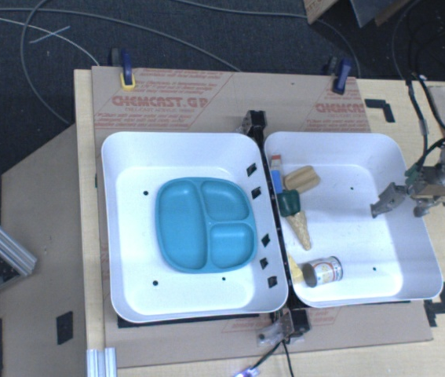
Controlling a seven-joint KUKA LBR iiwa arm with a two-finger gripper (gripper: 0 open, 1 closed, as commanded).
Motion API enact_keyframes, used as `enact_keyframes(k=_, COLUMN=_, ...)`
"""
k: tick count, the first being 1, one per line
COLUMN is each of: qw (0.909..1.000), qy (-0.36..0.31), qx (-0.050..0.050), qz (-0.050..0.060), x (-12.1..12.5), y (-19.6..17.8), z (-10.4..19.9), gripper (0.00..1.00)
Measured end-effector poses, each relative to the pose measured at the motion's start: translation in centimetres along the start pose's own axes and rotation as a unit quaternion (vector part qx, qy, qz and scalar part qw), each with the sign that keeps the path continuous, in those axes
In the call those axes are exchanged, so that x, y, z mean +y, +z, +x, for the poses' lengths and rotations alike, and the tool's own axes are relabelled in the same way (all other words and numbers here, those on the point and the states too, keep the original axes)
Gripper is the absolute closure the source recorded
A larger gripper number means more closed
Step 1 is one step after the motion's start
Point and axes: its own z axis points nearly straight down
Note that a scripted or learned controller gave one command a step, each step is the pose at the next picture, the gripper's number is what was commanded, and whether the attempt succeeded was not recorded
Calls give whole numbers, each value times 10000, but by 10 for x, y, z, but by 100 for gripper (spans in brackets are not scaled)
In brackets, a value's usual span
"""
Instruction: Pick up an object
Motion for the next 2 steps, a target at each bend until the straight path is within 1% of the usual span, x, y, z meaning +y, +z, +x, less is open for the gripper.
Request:
enact_keyframes(k=1, qw=10000, qy=-23, qx=-20, qz=-71, x=3, y=-8, z=1, gripper=0)
enact_keyframes(k=2, qw=10000, qy=-23, qx=-8, qz=-51, x=7, y=53, z=7, gripper=0)
